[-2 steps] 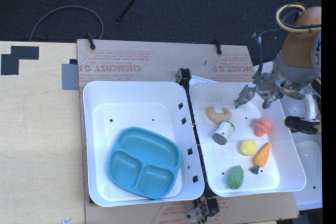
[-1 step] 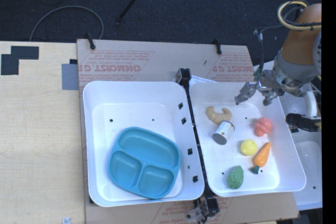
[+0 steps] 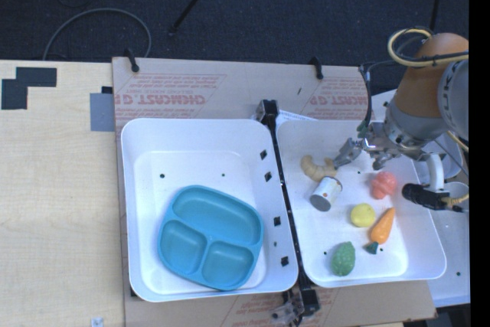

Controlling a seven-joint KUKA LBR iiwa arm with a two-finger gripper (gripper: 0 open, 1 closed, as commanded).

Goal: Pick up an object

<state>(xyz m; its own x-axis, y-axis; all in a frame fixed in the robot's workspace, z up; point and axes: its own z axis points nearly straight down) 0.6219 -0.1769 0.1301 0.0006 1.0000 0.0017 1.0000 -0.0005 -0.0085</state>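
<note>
Lay loose in the right bin (image 3: 429,260), nearest first: green piece (image 3: 343,259), carrot (image 3: 382,226), yellow lemon (image 3: 363,215), small can (image 3: 325,193) tipped against a tan piece (image 3: 312,167), pink piece (image 3: 383,184). Hovered farther back above them, gripper (image 3: 366,152), jaws apart, clamped on nothing, probably poised to descend.

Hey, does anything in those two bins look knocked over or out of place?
The small can in the right bin lies tipped on its side against a tan toy. The blue divided tray sits askew in the left bin.
</note>
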